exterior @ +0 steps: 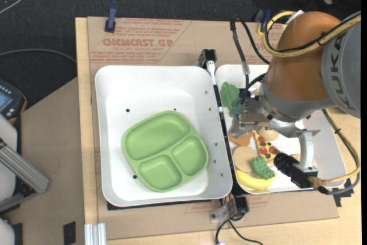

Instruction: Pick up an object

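Over the right bin (pixel 338 160), we see the arm (pixel 307 60) reaching down among a clutter of toy food; we cannot tell the state of its gripper (pixel 252 117). Near it lie a green leafy piece (pixel 230 94), a pizza slice (pixel 265 146), broccoli (pixel 262 167) and a banana (pixel 253 181). A green tray (pixel 165 150) sits in the left bin (pixel 114 89).
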Controlling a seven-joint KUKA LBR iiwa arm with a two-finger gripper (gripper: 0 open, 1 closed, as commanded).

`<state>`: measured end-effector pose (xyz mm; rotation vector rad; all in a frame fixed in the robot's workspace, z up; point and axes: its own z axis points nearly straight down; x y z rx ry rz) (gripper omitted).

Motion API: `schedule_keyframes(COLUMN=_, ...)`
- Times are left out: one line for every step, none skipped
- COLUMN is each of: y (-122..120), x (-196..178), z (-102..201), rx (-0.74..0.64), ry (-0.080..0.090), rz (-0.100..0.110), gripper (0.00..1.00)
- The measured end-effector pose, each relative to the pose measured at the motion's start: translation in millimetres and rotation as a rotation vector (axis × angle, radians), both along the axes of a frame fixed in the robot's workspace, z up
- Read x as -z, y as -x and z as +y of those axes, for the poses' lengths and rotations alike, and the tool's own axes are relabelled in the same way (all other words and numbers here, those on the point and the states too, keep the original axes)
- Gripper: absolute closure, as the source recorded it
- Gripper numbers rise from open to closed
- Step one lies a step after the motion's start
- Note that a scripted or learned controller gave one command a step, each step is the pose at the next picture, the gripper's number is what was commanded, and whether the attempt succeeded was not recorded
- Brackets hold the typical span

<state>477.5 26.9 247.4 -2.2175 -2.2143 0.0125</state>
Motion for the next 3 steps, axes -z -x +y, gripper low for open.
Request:
schedule_keyframes(y=-1.5, x=-29.3, z=98.0, rx=-0.013, ry=-0.004, rz=-0.014, gripper=1.0)
schedule_keyframes(y=-14.0, x=-170.6, z=21.1, rx=0.005, ry=-0.001, rz=-0.031, gripper=1.0)
schedule_keyframes(y=-1.4, x=-164.9, z=-28.8, rx=0.004, ry=0.001, rz=-0.01, gripper=1.0)
